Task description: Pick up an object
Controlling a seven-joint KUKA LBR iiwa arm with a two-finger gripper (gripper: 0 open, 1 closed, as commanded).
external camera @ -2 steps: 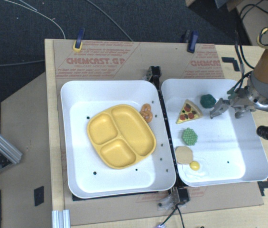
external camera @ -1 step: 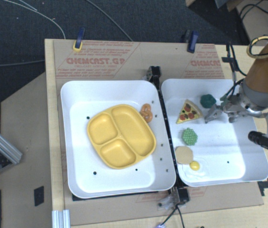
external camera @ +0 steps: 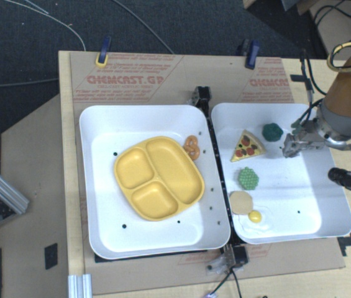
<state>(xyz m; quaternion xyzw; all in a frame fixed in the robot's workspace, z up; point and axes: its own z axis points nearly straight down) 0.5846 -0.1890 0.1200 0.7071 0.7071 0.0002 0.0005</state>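
Note:
The right bin (external camera: pixel 299 222) holds a pizza slice (external camera: pixel 248 146), a dark green round toy (external camera: pixel 272 131), a light green bumpy ball (external camera: pixel 248 179), a tan disc (external camera: pixel 241 202) and a fried egg (external camera: pixel 255 218). My gripper (external camera: pixel 292 146) hangs over the right bin's upper right part, just right of the dark green toy and apart from it. Nothing shows between its fingers.
The left bin (external camera: pixel 100 166) carries a yellow three-compartment tray (external camera: pixel 158 177) and a small pretzel (external camera: pixel 191 146) by the tray's upper right corner. Black clamps sit between the bins. The arm's orange band (external camera: pixel 348 92) stands at the right edge.

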